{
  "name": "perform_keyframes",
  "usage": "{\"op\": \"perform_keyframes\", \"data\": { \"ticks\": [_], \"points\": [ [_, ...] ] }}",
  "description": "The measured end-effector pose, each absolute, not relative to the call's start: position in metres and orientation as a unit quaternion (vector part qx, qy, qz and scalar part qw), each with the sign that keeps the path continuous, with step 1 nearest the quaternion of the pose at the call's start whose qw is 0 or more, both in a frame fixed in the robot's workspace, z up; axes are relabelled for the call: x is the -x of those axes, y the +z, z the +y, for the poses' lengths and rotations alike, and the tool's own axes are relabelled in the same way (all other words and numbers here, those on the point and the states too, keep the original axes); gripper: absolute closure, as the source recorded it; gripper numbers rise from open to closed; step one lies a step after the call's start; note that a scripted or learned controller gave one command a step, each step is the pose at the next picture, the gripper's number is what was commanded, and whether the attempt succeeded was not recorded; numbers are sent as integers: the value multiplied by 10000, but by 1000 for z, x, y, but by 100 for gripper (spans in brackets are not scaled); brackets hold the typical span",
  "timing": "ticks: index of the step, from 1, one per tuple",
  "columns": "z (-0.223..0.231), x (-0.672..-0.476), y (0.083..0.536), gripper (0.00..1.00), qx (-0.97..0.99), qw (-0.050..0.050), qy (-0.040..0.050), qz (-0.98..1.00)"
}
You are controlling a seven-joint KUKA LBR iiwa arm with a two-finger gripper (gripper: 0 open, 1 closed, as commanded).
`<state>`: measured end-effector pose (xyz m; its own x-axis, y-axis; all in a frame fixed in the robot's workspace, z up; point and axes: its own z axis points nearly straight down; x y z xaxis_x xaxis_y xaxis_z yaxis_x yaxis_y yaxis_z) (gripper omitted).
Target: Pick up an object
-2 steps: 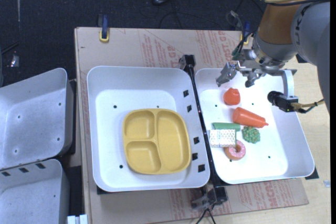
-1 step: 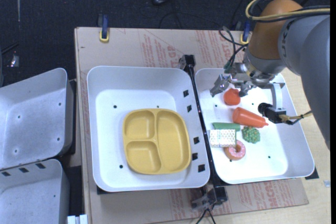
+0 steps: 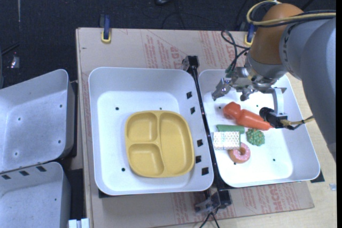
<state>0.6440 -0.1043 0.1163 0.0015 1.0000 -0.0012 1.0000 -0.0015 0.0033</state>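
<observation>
My gripper (image 3: 231, 94) hangs over the back of the right bin (image 3: 299, 157), its two fingers spread open with nothing between them. Just in front of it lies an orange-red toy carrot (image 3: 245, 116), its thick end nearest the fingertips. Closer to the front sit a green stick (image 3: 230, 128), a white waffle-like block (image 3: 226, 140), a green broccoli piece (image 3: 255, 137) and a pink donut (image 3: 239, 154). All of them rest on the bin floor.
The left bin (image 3: 107, 93) holds a yellow divided plate (image 3: 159, 142). A black ridge (image 3: 202, 115) separates the two bins. The arm's orange band (image 3: 272, 29) and grey body cover the right bin's back right corner. Spare white bins (image 3: 32, 115) lie at the far left.
</observation>
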Motion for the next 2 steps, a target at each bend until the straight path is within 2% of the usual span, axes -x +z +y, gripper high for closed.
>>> {"op": "perform_keyframes", "data": {
  "ticks": [1, 2],
  "points": [
    [-104, -644, 125, 100, -7076, 18, 5, 7067],
    [-108, -645, 189, 100, -7075, 34, 22, 7067]
  ]
}}
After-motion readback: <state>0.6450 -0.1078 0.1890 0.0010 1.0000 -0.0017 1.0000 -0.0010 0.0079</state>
